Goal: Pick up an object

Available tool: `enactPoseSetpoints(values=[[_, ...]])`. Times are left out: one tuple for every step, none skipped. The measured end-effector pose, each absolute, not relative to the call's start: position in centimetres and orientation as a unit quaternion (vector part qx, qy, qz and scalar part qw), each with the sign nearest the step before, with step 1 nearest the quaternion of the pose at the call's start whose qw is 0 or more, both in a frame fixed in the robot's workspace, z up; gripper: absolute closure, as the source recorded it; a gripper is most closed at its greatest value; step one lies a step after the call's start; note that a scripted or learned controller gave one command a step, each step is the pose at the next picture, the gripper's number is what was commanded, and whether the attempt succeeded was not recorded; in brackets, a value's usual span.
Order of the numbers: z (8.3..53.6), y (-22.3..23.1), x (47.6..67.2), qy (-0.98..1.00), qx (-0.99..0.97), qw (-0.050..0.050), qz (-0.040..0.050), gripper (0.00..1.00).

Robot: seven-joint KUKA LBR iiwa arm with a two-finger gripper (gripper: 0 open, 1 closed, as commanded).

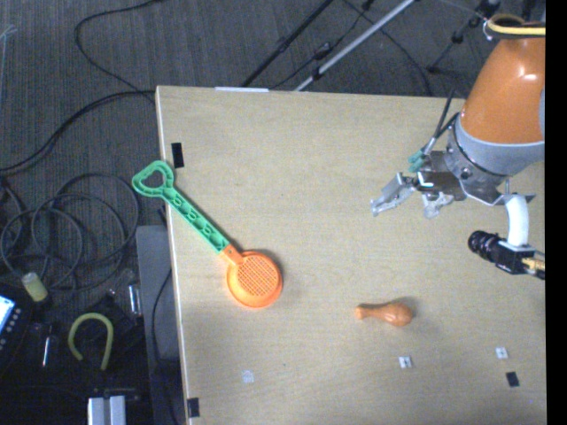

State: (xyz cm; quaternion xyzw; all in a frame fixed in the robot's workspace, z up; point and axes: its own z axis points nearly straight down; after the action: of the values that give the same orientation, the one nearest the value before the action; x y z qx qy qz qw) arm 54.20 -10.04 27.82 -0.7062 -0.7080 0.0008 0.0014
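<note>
A toy sieve with a green handle [190, 212] and a round orange mesh head [253, 278] lies on the tan bench top [301, 149], at its left side. A small orange drumstick-shaped piece [387, 312] lies near the front, right of centre. My gripper [406, 204] hangs over the right part of the bench, above and slightly right of the drumstick piece, apart from it. Its two grey fingers are spread open with nothing between them. The orange-banded arm [507, 87] comes in from the right.
A black cylindrical fitting [493, 246] sticks out from the arm at the right edge. Small black and white markers [405, 361] dot the bench front. Cables [53, 228] and a green hook [91, 333] lie on the floor left; stand legs [372, 25] cross behind.
</note>
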Motion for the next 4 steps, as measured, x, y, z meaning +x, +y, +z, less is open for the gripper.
enactPoseSetpoints(values=[[26.8,-16.3,61.1,-0.667,-0.745,0.001,0.0011,0.00],[20.8,-18.2,66.0,-0.670,-0.743,-0.001,0.0023,0.00],[8.3,-18.7,66.8,-0.748,-0.664,0.000,0.0009,0.00],[8.4,-14.1,66.9,-0.846,-0.534,0.000,-0.0004,0.00]])
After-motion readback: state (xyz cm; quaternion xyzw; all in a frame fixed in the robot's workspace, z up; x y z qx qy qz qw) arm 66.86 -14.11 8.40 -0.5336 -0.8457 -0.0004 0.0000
